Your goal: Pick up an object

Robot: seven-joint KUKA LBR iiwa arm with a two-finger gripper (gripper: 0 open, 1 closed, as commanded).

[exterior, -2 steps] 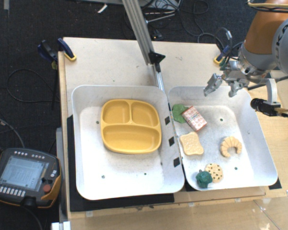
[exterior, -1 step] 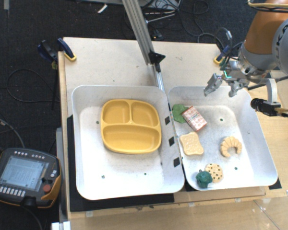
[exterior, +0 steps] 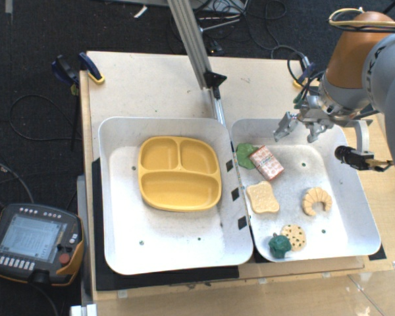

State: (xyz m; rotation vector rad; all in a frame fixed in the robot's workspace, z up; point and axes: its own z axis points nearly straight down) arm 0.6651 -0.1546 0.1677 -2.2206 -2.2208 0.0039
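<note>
While reaching in from the right, hangs over the right bin's (exterior: 355, 196) far edge, gripper (exterior: 299, 131) spread open and holding nothing, above the pink box (exterior: 266, 163).

Pale bench top (exterior: 151, 87) bearing two shallow white bins side by side, edges touching mid-bench: left bin (exterior: 118, 236) and right bin (exterior: 355, 229), both lying on a dark mat (exterior: 100, 268), with a blue-and-yellow clamp (exterior: 89, 66) at the far left corner.
</note>
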